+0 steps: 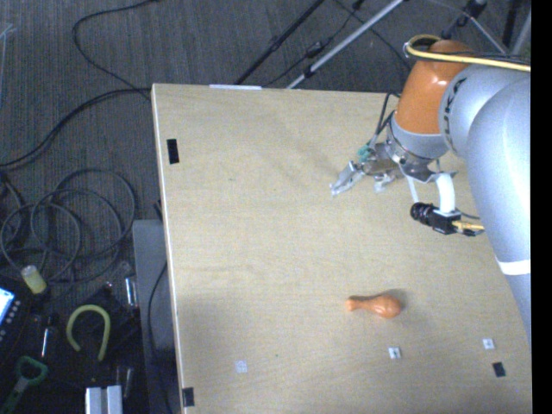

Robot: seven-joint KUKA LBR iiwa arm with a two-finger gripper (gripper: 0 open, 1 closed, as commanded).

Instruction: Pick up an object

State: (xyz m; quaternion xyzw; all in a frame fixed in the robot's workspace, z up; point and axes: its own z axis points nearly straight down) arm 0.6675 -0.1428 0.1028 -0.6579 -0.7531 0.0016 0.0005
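Seemingly light and smooth, the small orange pear-shaped object [376, 305] lies at about five o'clock on the tan surface [259, 231], well apart from the empty pincer [349, 179], and looks best gripped across its fat end; pincer state I cannot tell.

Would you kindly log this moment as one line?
pincer: above bench, nothing seen held | orange pear-shaped object: lying on bench, apart from pincer | pick: not yet done
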